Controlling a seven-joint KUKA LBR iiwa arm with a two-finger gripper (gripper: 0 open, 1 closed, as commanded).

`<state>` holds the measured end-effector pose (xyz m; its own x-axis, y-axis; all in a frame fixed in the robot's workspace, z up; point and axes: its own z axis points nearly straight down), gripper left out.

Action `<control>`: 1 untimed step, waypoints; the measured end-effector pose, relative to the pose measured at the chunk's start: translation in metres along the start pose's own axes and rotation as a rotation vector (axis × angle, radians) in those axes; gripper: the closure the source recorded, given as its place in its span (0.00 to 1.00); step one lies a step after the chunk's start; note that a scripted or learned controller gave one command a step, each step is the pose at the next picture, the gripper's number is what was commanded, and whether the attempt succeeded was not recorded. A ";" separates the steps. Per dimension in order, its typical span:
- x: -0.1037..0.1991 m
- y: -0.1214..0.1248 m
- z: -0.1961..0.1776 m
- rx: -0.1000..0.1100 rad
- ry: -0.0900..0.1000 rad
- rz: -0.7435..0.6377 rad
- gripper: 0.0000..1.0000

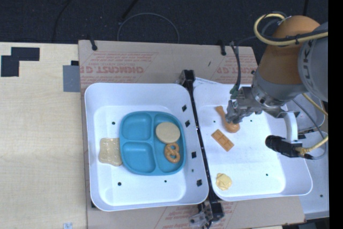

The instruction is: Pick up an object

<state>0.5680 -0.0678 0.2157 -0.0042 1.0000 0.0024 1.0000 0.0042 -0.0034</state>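
The gripper (233, 117) reaches down into the right bin (278, 182) directly over a small orange piece (232, 127), its jaws' state impossible to tell, with an orange stick (220, 111) just left of them and a waffle-like cracker (222, 140) just below-left.

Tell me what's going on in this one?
The arm reaches in from the right, and its gripper is down in the right bin, right over a small orange piece. A waffle-like bar lies just beside it, another orange stick by the gripper, and a yellow lump nearer the front. Whether anything is gripped yet cannot be told. In the left bin, a blue tray holds a round cracker and a pretzel, with a pale slice beside it.
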 end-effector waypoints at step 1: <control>0.054 0.005 -0.010 -0.001 0.000 0.000 1.00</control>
<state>0.5730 -0.0143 0.2260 -0.0046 1.0000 0.0026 1.0000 0.0046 -0.0022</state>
